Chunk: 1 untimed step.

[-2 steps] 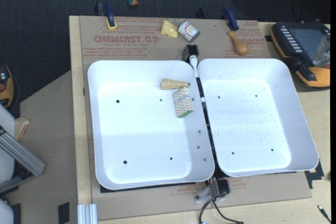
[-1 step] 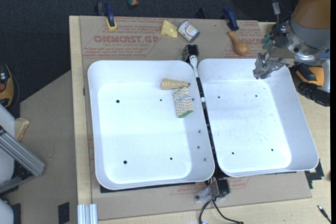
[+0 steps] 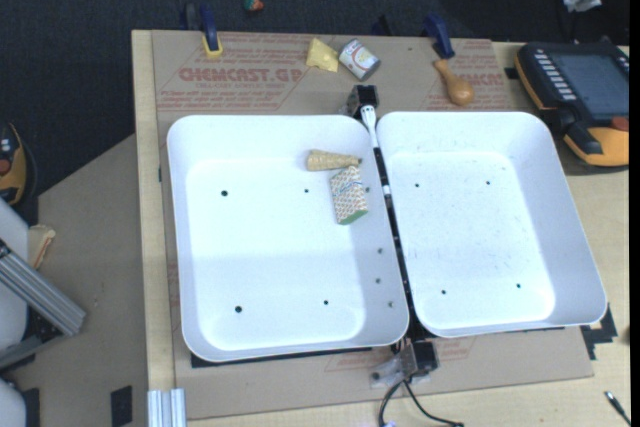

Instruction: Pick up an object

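Seen from above at a slant, a pale counter (image 3: 160, 75) with faint red lettering along its far edge carries two shallow white bins side by side. They touch along their inner edges.

The left bin (image 3: 270, 265) holds two things, both near its far right corner. A patterned packet (image 3: 348, 194), green and white, lies flat close to the bin's right wall. A tan cone (image 3: 332, 160) lies on its side just beyond the packet, nearly touching the packet's far end, its narrow end pointing toward the right wall.

The right bin (image 3: 490, 245) shows a white floor with fine specks and a few small dark dots.

A dark handheld control unit (image 3: 580, 90) with an orange rim sits at the counter's right edge, beside the right bin's far corner.

Smaller things lie along the far edge of the counter, behind the bins. There is a yellow wedge (image 3: 322, 56), a small white block (image 3: 359, 59) just beside it, and an orange-brown knob with a stem (image 3: 455, 85) further right. A blue clamp (image 3: 210, 27) grips that edge near the far left corner.

From this view it cannot be told whether the end effector is open or closed.
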Motion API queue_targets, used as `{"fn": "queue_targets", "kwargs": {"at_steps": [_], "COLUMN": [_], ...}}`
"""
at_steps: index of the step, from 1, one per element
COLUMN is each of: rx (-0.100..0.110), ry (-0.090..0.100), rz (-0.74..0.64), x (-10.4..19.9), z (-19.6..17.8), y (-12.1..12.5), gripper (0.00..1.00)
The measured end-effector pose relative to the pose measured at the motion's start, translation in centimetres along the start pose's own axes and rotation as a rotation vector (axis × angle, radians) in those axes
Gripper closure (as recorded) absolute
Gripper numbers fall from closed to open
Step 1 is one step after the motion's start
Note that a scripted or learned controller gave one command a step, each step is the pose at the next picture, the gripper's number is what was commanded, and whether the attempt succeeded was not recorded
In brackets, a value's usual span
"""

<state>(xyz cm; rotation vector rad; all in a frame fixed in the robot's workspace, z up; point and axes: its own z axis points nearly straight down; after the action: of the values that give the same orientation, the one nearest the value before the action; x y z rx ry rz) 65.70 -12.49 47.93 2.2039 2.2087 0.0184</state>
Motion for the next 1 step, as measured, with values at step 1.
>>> {"fn": "queue_targets", "kwargs": {"at_steps": [1], "rx": [0.031], "ry": [0.011], "rz": [-0.008], "x": [9.62], "z": [7.73], "y": [0.81], "gripper": [1.0]}}
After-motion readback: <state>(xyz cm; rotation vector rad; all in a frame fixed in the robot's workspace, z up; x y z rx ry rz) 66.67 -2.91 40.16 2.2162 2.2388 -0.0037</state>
